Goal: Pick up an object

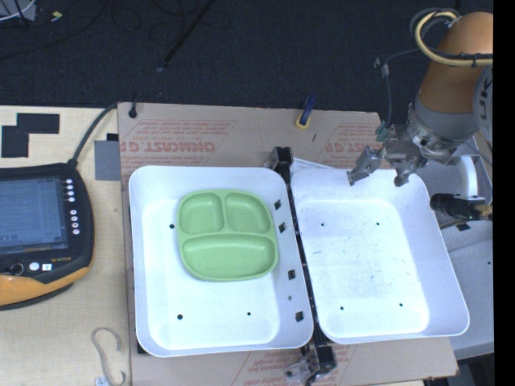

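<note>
At the far left a handheld control screen (pixel 36 227) with a grey and orange casing lies on the worktop (pixel 105 296). Next comes the left bin (pixel 153 312), smooth white plastic, holding a pale green plate (pixel 228 236) with rounded corners and three moulded compartments, lying flat in the bin's upper half. The right bin (pixel 434 296), scuffed and speckled, sits beside it. Above its upper right corner hangs the gripper (pixel 386 170), fingers spread and holding nothing, well apart from the plate.
</note>
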Tool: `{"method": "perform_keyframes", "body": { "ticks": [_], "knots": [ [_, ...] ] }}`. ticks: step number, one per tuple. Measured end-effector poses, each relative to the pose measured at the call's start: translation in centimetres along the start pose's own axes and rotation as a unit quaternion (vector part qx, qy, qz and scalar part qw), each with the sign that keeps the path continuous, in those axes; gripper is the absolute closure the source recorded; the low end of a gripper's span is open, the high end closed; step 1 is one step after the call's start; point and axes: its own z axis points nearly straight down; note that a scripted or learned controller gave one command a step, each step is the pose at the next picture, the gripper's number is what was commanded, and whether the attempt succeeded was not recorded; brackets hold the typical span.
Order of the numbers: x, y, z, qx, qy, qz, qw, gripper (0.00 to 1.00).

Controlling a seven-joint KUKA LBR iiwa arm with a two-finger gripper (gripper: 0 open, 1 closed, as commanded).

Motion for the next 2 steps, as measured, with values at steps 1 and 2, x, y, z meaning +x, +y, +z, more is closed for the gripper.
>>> {"method": "perform_keyframes", "body": {
  "ticks": [1, 2],
  "knots": [
    [0.0, 0.2, -0.7, -0.005, -0.001, -0.001, 1.0000, 0.00],
    [0.4, -0.6, 5.7, -0.002, 0.000, -0.001, 1.0000, 0.00]
  ]
}}
